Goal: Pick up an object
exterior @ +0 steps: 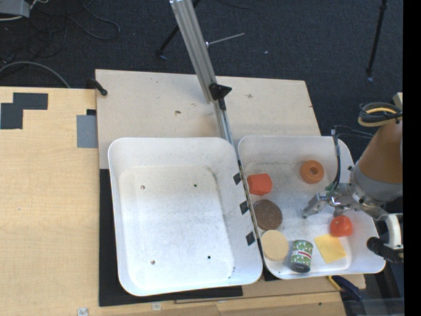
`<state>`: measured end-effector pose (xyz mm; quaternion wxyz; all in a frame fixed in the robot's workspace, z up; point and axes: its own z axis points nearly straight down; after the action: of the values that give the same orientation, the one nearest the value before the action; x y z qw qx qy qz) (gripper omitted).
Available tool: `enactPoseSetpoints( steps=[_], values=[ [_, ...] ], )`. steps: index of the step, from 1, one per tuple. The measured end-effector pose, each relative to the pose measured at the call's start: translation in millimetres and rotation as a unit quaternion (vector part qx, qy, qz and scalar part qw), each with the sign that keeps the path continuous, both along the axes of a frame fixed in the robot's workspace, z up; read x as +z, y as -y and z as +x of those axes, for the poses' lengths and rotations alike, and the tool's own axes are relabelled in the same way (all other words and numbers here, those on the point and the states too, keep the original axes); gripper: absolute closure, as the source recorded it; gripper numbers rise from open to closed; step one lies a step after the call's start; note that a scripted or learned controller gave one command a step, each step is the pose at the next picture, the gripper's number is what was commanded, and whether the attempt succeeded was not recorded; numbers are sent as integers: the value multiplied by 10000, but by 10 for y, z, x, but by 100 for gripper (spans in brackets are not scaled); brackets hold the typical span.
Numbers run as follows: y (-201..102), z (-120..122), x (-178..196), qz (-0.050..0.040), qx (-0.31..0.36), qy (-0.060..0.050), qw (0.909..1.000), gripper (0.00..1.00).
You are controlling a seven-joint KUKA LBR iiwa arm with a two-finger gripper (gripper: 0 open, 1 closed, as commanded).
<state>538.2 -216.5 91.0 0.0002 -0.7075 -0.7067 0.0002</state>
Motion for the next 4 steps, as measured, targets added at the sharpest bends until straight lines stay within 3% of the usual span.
enactPoseSetpoints(
  steps=[1, 4],
  values=[
    [5, -2, 108, 5, -16, -1, 10000, 100],
    [-10, 40, 1743, -6, 17, 22, 10000, 100]
  ],
)
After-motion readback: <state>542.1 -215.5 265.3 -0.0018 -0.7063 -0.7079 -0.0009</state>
